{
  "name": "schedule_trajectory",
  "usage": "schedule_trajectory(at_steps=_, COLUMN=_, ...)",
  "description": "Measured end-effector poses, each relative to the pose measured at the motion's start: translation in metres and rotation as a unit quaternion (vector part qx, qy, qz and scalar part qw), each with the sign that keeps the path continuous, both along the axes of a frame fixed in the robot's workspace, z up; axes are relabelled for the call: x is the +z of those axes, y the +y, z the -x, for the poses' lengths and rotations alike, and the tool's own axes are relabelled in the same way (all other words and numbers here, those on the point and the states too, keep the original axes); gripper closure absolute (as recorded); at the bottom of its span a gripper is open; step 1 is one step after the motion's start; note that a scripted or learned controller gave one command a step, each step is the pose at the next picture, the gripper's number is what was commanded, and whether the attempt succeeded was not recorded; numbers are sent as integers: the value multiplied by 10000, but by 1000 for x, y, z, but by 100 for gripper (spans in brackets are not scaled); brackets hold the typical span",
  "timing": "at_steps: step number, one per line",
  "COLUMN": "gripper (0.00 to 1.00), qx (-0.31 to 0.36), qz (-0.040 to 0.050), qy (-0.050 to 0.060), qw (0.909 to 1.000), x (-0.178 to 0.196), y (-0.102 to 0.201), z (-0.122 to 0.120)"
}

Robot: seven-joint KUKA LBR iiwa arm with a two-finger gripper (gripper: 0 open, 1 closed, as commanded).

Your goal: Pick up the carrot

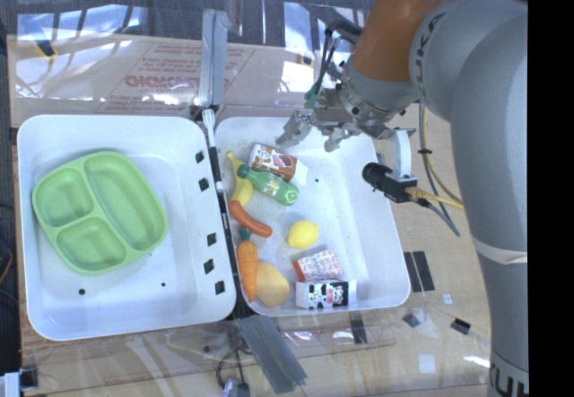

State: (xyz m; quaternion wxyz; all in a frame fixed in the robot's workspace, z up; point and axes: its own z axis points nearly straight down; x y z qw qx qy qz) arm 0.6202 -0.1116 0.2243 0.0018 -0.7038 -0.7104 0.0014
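Fingers [312, 133] spread, holding nothing (carrot [247, 269] well apart)

A divided plate [99, 210] lies in the left bin [54, 315]; the carrot [247, 268] lies in the right bin [381, 234], along its left wall, touching a potato [272, 285]

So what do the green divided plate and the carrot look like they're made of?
The green divided plate looks like moulded plastic: one even pale green, soft rounded compartment walls, a dull sheen. The carrot seems to be a plastic toy too, smooth and uniformly orange with no visible roots or blemishes, though a real one can't be ruled out from this view.
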Motion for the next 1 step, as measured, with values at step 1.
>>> schedule_trajectory(at_steps=1, gripper=0, qx=1450, qz=-6, qy=4, qw=9894, x=-34, y=62, z=45)
